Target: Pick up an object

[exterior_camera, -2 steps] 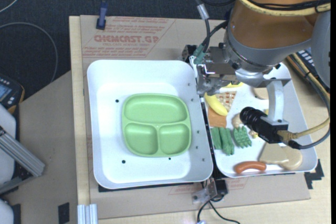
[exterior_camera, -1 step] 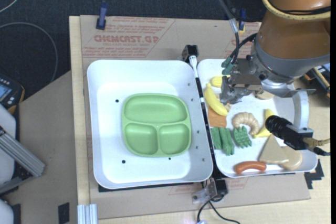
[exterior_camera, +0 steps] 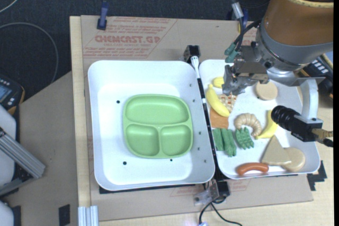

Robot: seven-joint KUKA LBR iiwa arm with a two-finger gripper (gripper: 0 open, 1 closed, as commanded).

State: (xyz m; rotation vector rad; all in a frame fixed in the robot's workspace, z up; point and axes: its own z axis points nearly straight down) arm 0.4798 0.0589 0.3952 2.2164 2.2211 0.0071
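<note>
Dark carpet surrounds the desk point(exterior_camera: 132, 34), where two shallow white bins sit side by side. Left bin point(exterior_camera: 100, 114) carries a pale green divided plastic plate point(exterior_camera: 158, 125); right bin point(exterior_camera: 312, 159) holds toy food: a yellow banana point(exterior_camera: 216, 101), a croissant point(exterior_camera: 249, 122), green beans point(exterior_camera: 226, 140), a red sausage point(exterior_camera: 252, 168). Over the banana's upper end hangs the pincer point(exterior_camera: 231, 88), whose opening I cannot tell. Nothing looks lifted; by my judgement the pick is not yet made.
</note>
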